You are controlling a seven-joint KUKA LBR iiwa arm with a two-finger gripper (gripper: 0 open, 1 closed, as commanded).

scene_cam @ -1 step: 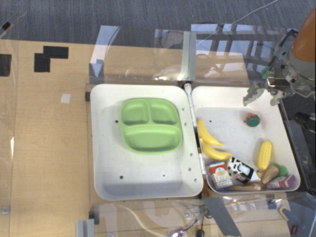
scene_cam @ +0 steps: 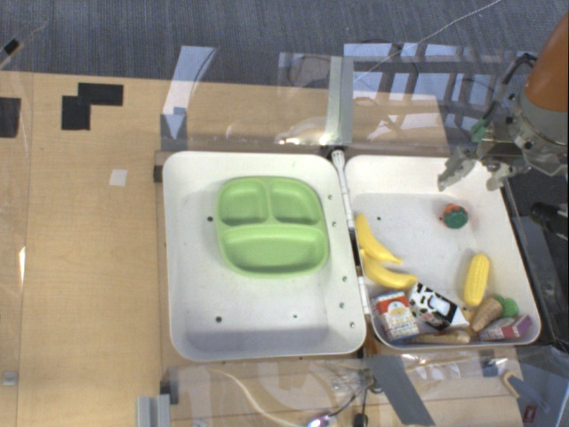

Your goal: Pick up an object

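Note:
My gripper point(scene_cam: 474, 173) hangs over the far right corner of the right bin point(scene_cam: 400, 205), open, with nothing between its two fingers. Just below and left of it lies a small red and green fruit point(scene_cam: 455, 216). Along the bin's left side rest two bananas point(scene_cam: 378, 258). An ear of yellow corn point(scene_cam: 476, 278) lies toward the right. In the near edge sit a black and white carton point(scene_cam: 433, 304), a small printed box point(scene_cam: 395, 318), an ice cream cone point(scene_cam: 486, 312) and a pink packet point(scene_cam: 509, 329).
The left bin point(scene_cam: 191, 265) holds a green divided plate point(scene_cam: 270, 225). A metal divider point(scene_cam: 340, 114) and clear panels stand behind the bins. Wooden bench surface stretches to the left.

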